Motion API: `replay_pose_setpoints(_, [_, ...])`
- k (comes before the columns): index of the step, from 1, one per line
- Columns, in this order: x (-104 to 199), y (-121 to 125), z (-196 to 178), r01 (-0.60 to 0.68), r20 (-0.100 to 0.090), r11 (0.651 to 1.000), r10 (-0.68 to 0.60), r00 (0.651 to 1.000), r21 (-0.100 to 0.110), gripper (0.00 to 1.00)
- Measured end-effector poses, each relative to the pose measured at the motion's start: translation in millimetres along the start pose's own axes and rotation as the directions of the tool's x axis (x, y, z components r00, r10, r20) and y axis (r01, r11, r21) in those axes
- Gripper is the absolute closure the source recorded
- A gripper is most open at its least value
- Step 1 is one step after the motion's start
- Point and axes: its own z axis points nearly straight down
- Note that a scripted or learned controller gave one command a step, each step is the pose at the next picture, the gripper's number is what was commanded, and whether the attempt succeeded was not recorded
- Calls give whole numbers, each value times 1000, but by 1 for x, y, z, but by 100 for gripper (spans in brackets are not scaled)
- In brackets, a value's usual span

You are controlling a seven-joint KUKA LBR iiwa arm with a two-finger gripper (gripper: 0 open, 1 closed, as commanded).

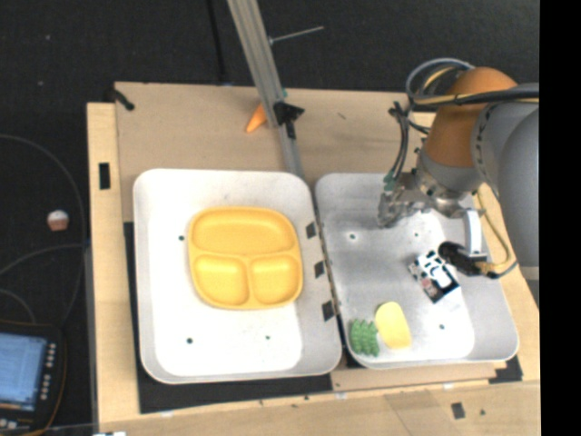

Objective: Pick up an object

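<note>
Here the claw (392, 209) hangs over the upper part of the right bin (363, 198), gripping nothing that shows; whether it is released or clenched I cannot tell. The yellow object (393, 324) lies at that bin's near edge, below the claw, its long axis running roughly away from the camera, a green object (365, 335) touching its left side. The arm (458, 139) leans in from the bin's right.

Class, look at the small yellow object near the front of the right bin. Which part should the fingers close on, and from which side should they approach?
Probably from straight above, closing across the narrower width of the yellow object. It lies flat and oblong on the right bin, with a green object close on its left, so keep one finger clear of that side.
</note>
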Motion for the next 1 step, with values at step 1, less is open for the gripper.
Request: replay_pose_setpoints(1, [-2,0,-44,-2,-2,1000,2,1000,-1,100])
